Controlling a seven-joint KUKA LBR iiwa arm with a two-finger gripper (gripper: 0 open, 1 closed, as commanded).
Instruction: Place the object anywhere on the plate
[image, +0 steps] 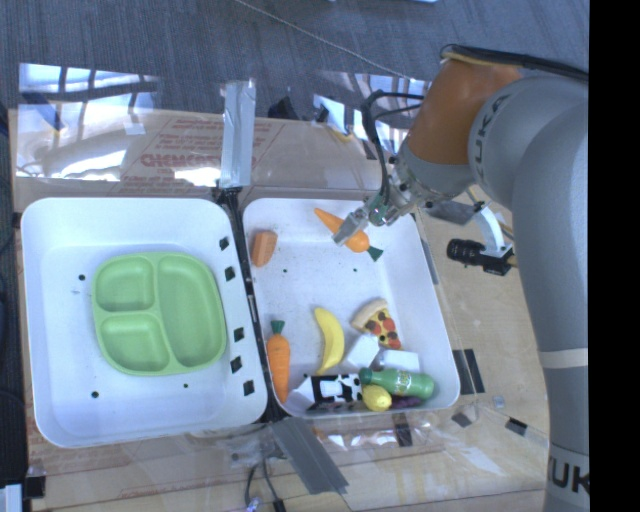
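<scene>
the two-finger gripper (352, 232) hangs in the right white bin (430, 300), its fingers clenched on the orange toy carrot (340, 226) near the far wall. the green divided plate (158, 312) lies in the left white bin (45, 300).

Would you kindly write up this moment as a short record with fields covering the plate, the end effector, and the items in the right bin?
plate: green three-compartment plastic plate, in the left white bin, nothing on it
end effector: metal two-finger end effector, at the orange toy carrot near the right white bin's far wall
grip: unclear
other items, right bin: yellow toy banana, pizza slice toy, second orange carrot with green top, green bottle
task status: not yet done
</scene>
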